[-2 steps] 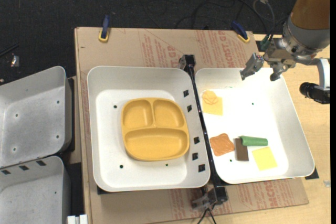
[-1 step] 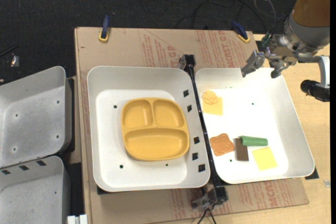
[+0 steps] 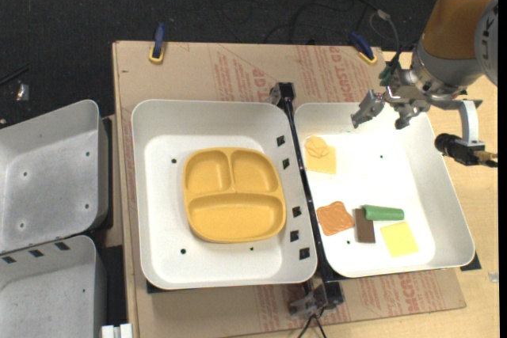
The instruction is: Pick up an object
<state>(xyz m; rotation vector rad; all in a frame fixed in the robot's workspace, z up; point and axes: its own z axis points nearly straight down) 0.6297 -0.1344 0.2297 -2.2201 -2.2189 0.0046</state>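
While nothing is lifted yet, the pick is barely begun, judging by how things lie. Near edge of the right bin holds a cluster at approx 6 o'clock: yellow block, brown block touching a green piece, and an orange piece just beside the brown one. Farther back, at approx 10 o'clock in that bin, lies a pale yellow piece, apart from the rest. Left bin carries a yellow tray w/ three compartments. Farthest, at 1 o'clock of the right bin, the gripper hangs over the rim, fingers spread w/ nothing between them. Left to do: descend, close on an item, lift. Writing: red print on the cardboard under the bins, reversed and too broken to read.
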